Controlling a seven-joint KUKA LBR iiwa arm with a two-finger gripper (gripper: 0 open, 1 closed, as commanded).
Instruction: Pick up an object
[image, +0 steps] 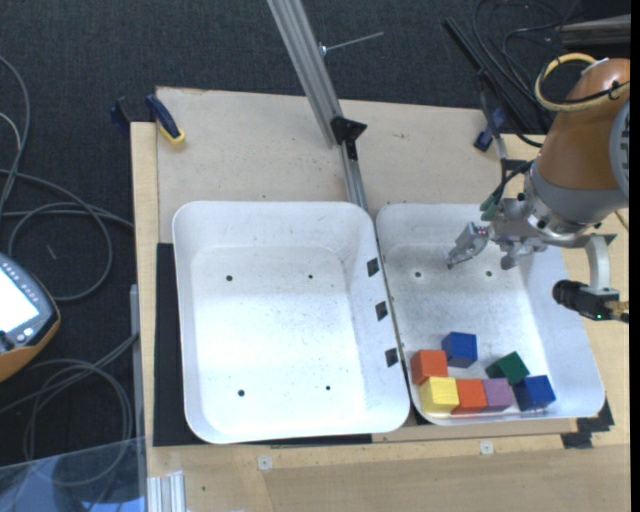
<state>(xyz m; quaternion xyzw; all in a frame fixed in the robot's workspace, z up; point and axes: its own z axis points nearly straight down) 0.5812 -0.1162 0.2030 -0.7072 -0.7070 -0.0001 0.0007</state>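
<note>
So we're at the approach stage: the gripper hangs with fingers apart and nothing between them at the right bin's 12 o'clock, and the blocks sit down at 6, so next it needs to drop toward them.

Dark carpet floor; black cables; wooden bench.

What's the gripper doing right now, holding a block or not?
Gripper: open, holding nothing, over the far part of the right bin, apart from the blocks at its near edge.
</note>
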